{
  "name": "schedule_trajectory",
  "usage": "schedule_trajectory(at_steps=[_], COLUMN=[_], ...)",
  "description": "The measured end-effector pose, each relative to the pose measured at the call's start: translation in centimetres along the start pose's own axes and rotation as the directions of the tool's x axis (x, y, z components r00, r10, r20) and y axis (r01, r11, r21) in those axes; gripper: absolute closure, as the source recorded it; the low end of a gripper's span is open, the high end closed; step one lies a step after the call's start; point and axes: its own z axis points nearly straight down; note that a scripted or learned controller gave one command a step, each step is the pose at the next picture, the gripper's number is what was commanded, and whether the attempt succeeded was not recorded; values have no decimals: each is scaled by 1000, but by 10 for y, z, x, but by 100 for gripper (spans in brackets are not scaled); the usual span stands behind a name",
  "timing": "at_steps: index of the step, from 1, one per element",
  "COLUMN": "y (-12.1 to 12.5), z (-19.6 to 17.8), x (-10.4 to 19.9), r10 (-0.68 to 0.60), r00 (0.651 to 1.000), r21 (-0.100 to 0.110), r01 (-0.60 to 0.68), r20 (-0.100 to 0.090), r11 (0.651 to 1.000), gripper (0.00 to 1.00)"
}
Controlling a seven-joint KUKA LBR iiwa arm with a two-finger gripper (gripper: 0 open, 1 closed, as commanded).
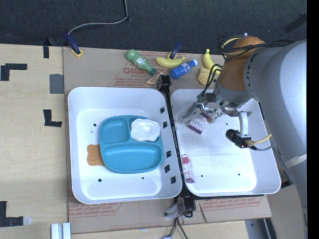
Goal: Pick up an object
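Note:
My gripper [202, 111] hangs low over the upper left part of the right bin [259, 180]. A small maroon and pink packet [197, 125] lies on the bin floor right under or against its tip; whether they touch is unclear. A second small pink packet [187, 167] lies against the right bin's left wall, nearer the front. In the left bin [82, 183] sits a blue divided plate [127, 151] with a white lumpy object [145, 129] at its upper right corner. An orange-tan piece [92, 155] pokes out from the plate's left side.
Behind the bins on the cardboard lie a green bottle [140, 61], a yellow banana [169, 61], a blue bottle [182, 69] and two more yellow toys [206, 67]. The arm's grey body [286, 98] covers the right bin's right side. A black cable [246, 139] loops by the wrist.

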Motion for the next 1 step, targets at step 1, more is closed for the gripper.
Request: schedule_trajectory(at_steps=[1], y=[0], z=[-10], x=[0], r10=[-1], r00=[1000], r21=[0], r01=[1], r20=[-1], r11=[1000], gripper=[100])
